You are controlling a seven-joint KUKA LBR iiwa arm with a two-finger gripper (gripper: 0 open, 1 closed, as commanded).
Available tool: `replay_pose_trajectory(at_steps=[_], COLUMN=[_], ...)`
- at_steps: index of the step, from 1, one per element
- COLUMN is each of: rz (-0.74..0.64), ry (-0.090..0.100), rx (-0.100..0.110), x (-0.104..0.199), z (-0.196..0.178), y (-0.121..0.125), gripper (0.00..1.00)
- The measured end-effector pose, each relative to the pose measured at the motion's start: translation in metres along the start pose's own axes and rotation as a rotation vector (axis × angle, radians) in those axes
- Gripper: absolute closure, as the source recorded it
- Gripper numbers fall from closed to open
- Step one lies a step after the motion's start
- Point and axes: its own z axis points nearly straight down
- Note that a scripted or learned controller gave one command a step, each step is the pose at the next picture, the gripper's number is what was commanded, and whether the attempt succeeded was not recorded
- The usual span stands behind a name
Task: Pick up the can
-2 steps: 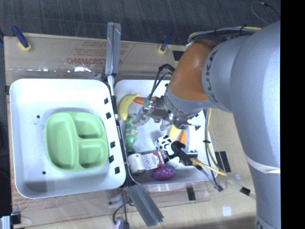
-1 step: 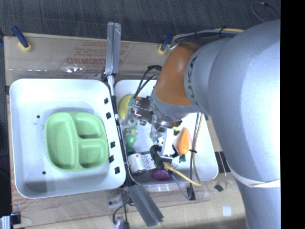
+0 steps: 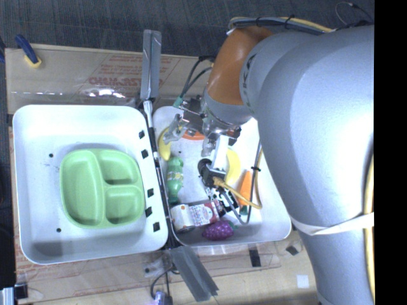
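I judge this the approach step: I hang over the middle of the view's right-hand bin (image 3: 275, 221), and I cannot tell whether my jaws are parted or clenched. The can (image 3: 193, 215) lies on its side at the bin's lower end, red-and-white label showing, just beside purple grapes (image 3: 218, 230). Next I should shift over it and descend.

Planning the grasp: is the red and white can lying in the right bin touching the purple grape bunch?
Touching. Camera view shows the can meeting the grape bunch, with no gap between them.
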Motion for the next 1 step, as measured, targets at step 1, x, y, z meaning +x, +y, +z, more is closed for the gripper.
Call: replay_pose_trajectory(at_steps=[1], rz=[0.094], ry=[0.001], rx=[0.0], x=[-0.0797], z=[0.0997], y=[0.0405], gripper=[0.0])
